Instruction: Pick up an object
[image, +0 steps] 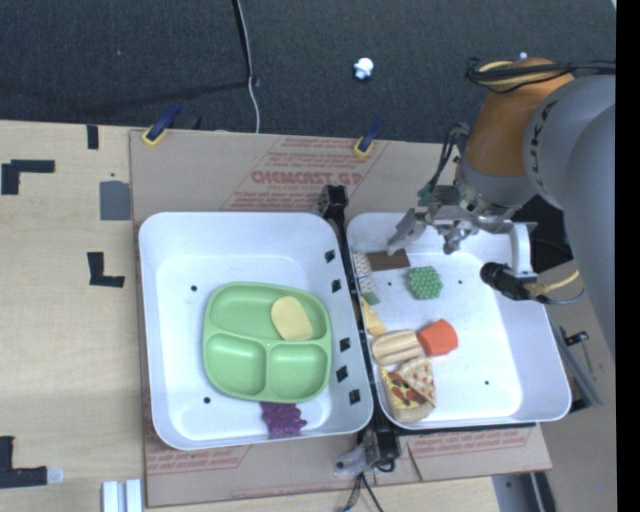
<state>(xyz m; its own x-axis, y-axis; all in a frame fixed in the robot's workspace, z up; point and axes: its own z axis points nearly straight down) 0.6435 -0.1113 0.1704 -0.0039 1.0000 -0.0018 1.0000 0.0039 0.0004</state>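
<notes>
Object candidates: none gripped yet; green ball (425, 282), orange block (437, 338), hot dog (395, 347), pizza slice (410, 385) lie in right bin (520, 380).
Left bin (170, 300): green tray (245, 365) w/ yellow piece (292, 319); purple item (283, 419) beside it.
Gripper (432, 228): above right bin's far end, fingers spread, nothing btwn them.
Risk: items crowd near divider; descent could nudge neighbours or close on air.

Wooden bench (60, 300), cardboard sheet (290, 170) on it, two white bins (170, 250) side by side atop.
</notes>
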